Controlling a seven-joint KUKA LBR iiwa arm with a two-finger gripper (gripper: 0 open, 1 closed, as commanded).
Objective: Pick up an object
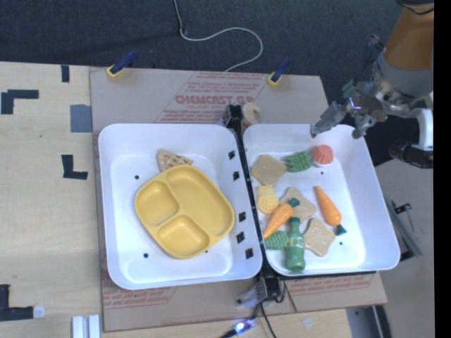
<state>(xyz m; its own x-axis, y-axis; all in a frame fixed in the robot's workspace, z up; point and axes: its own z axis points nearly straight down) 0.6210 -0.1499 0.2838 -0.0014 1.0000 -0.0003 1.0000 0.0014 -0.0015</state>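
Camera view: two carrots [277, 220], one yellow tray [184, 210]; gripper [341, 123] jaws wide, holding nothing.

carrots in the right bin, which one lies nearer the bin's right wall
The carrot lying alone, its tip toward the red ball, is nearer the right wall. The other carrot sits mid-bin among the cracker pieces, just above the green bottle.

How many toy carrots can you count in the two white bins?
2, both in the right bin. One carrot lies near the bin's middle right, pointing up-left. The other carrot lies left of it, beside the green bottle. More could hide under other toys.
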